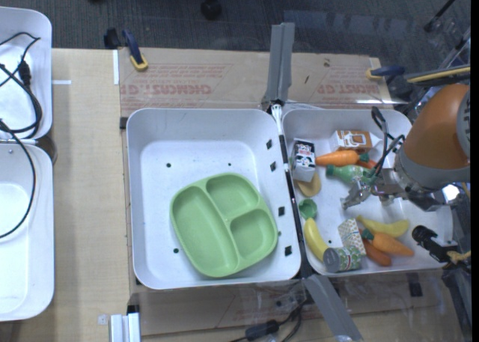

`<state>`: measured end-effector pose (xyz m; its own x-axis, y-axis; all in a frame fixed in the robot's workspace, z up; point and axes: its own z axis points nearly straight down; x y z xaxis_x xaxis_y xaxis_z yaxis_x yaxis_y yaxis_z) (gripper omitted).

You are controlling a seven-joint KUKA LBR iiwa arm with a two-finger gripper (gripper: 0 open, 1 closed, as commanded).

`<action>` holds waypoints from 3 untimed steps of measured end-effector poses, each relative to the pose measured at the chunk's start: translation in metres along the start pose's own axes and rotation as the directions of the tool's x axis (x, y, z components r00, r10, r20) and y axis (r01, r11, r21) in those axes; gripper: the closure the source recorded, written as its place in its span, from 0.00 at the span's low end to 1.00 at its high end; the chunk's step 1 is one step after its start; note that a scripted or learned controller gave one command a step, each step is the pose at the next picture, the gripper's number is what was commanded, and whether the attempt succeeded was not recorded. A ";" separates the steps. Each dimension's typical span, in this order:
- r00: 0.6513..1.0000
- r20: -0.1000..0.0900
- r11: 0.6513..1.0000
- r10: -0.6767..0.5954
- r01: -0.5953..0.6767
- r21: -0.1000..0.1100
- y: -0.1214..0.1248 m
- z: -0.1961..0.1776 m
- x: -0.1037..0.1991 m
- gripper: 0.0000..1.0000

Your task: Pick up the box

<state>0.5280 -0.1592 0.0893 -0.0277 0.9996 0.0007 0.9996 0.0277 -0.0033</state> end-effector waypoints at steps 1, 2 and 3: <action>0.981 0.001 0.981 0.193 -0.193 0.006 0.085 0.001 0.016 0.00; 0.982 0.002 0.982 0.190 -0.190 0.008 0.086 -0.005 0.015 1.00; 0.880 0.003 0.880 0.474 -0.474 0.001 0.106 -0.123 0.034 1.00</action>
<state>0.6332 -0.1220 0.2124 0.4499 0.8931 -0.0041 0.8931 -0.4499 -0.0039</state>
